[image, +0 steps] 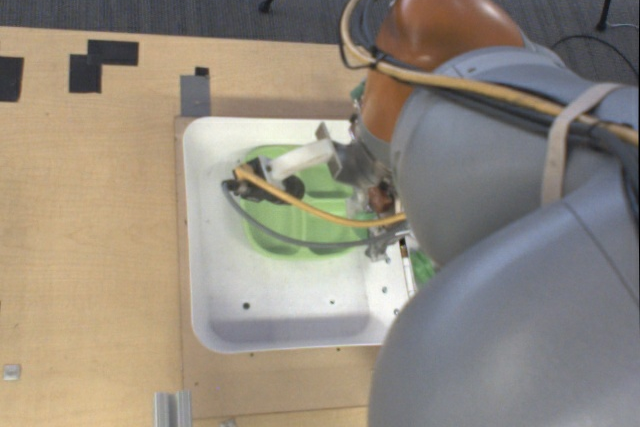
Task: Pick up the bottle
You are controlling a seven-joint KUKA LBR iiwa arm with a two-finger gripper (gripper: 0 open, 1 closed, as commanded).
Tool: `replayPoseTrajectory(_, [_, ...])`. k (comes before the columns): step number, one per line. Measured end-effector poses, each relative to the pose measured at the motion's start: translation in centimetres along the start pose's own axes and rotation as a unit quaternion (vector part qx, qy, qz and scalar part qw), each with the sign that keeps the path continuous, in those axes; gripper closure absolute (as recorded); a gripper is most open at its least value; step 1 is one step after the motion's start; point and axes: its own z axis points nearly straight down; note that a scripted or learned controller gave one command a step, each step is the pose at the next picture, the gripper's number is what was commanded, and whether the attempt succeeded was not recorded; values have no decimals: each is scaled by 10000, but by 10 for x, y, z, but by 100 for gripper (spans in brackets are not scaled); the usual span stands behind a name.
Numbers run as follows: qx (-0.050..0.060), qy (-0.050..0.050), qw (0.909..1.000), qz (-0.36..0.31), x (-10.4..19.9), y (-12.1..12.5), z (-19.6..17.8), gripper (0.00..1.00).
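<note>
In the camera view the hand [358, 187] hangs low in the shallow white plastic bin [215, 295], just beside a translucent bright-green plastic bottle [285, 233], if bottle it is, lying on the bin floor; whether the hand is wide or narrow I cannot tell, so grasp and lift seem left to do.

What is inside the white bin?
A green thing lies in the bin, partly under the arm, which also covers the bin's right side; what lies there cannot be seen.
</note>
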Motion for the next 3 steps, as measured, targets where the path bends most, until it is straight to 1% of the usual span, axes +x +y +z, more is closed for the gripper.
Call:
replayPoseTrajectory(1, [3,13,9976,-697,10,-38,7,100])
replayPoseTrajectory(2, [5,-8,9885,-1509,-2,9,120,100])
replayPoseTrajectory(3, [-8,19,9837,-1796,1,120,25,100])
